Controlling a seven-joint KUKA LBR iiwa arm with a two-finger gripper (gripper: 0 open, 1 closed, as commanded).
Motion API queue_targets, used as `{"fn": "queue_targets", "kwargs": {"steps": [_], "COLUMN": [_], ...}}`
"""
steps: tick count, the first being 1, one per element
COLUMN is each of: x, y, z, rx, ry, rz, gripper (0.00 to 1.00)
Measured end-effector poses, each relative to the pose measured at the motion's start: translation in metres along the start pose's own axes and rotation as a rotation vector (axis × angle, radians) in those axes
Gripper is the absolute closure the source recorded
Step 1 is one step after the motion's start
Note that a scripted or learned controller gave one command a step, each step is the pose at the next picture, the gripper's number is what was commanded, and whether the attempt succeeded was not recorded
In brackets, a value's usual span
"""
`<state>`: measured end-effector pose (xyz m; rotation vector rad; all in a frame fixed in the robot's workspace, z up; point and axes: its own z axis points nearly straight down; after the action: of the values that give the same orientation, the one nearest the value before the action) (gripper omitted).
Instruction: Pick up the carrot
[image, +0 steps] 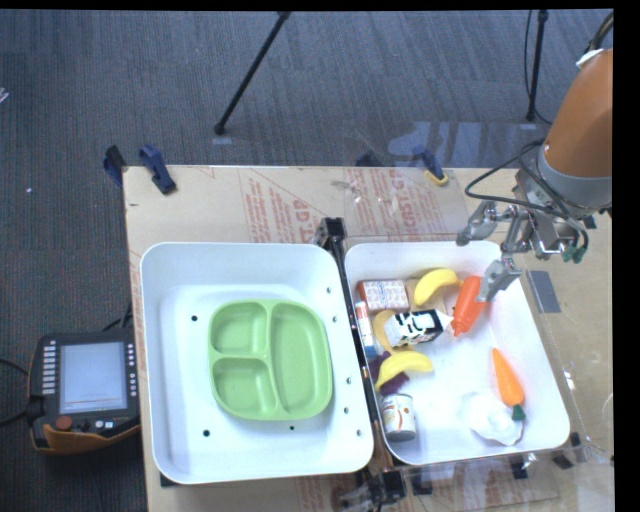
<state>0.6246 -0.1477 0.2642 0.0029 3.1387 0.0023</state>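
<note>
The carrot (508, 377), orange with a green stub at its near end, lies near the right wall of the right bin (545, 355). My gripper (497, 280) hangs over the far right part of that bin, well beyond the carrot. It sits right beside the upper end of a longer orange-red piece (466, 305), which lies tilted on the bin floor. Nothing shows in the gripper's hold.
In the right bin lie two bananas (435, 285) (405, 365), a red-and-white box (383, 295), a black-and-white carton (415, 325), a small can (398, 415) and a white lump (495, 420) just below the carrot. A green divided plate (270, 360) sits in the left bin (160, 300).
</note>
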Motion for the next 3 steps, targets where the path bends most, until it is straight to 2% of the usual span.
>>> {"fn": "queue_targets", "kwargs": {"steps": [1,2,3], "x": [0.011,0.108,0.105], "y": [-0.063,-0.065,-0.062], "z": [0.176,0.177,0.167], "rx": [-0.005,-0.001,-0.001], "ry": [0.015,0.005,0.001], "rz": [-0.064,-0.132,-0.138], "gripper": [0.0,0.0,1.0]}}
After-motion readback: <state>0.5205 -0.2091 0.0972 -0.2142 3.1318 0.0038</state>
